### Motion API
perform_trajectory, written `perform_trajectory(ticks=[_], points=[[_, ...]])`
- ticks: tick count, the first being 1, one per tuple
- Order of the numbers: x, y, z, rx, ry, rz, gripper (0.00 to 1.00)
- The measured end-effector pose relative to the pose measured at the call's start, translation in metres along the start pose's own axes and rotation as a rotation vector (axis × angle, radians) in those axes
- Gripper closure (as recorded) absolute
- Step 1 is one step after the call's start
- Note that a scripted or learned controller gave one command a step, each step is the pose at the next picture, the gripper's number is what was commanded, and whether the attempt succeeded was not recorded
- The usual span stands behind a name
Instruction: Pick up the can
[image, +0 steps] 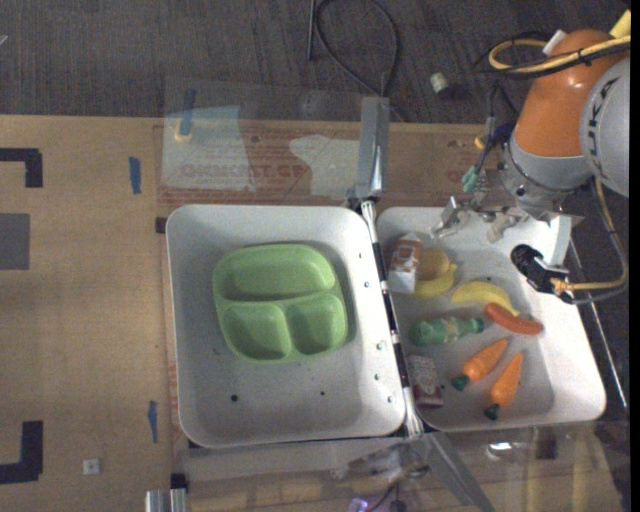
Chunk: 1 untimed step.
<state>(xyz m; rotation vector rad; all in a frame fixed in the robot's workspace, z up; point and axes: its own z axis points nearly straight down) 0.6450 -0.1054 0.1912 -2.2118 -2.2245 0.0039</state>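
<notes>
The can (425, 380) is small, with a dark red and white label. It lies on its side against the left wall of the right bin (575, 385), near the front corner. My gripper (473, 220) hangs over the back of that bin, well behind the can and apart from it. Its fingers are open with nothing between them. The orange-banded wrist (560, 100) rises behind it at the upper right.
Between gripper and can lie a small carton (403, 262), a yellow fruit (436, 272), a banana (483, 295), a green bottle (445, 329), a red sausage (513, 320) and two carrots (485, 360). A green divided plate (280, 300) sits in the left bin (200, 380).
</notes>
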Motion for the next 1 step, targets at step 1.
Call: perform_trajectory(ticks=[1], points=[[-0.0068, -0.0070, 0.0968, -0.005, -0.003, -0.154, 0.00]])
